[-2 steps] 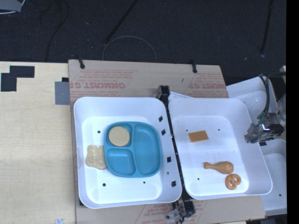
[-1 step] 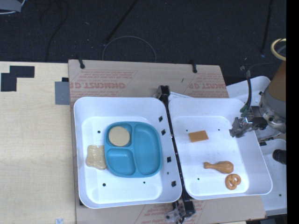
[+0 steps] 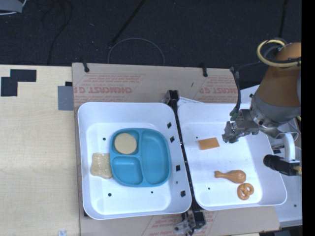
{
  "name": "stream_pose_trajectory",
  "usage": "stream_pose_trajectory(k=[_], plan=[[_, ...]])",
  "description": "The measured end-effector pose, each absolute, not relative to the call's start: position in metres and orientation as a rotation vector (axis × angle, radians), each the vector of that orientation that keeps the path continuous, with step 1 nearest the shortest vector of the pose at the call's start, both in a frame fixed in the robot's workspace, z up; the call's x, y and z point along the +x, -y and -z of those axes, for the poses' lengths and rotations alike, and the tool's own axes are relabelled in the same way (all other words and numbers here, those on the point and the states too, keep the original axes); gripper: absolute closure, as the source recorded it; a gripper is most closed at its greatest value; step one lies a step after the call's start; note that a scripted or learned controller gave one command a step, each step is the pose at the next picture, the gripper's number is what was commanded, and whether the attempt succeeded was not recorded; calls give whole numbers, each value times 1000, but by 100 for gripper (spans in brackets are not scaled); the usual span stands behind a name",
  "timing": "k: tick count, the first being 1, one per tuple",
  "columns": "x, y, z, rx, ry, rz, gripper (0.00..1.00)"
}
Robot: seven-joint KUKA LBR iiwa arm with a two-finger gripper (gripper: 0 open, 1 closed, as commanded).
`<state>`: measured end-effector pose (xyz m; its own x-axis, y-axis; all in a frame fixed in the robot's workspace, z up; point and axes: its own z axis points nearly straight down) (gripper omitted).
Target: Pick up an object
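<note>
Pincer [image 3: 230, 134] hovers near the orange slab [image 3: 208, 143]; can't tell its spread.
Slab looks light, flat, stiff; best pinched across its short edges.

Blue tray [image 3: 147, 163]; tan disc [image 3: 125, 143]; orange slab [image 3: 208, 143]; golden pretzel [image 3: 245, 191]; white bins [image 3: 93, 117].

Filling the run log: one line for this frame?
gripper: over right bin, beside orange slab | nothing seen held | drumstick, pretzel: untouched | blue tray: left bin
</note>
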<state>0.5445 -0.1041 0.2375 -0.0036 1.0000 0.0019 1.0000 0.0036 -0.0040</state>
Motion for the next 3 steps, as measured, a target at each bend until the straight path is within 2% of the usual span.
stream_pose_trajectory(k=[2, 3], plan=[[574, 6, -223, -2217, 2223, -2, 100], [577, -50, -222, -2216, 2223, -3, 100]])
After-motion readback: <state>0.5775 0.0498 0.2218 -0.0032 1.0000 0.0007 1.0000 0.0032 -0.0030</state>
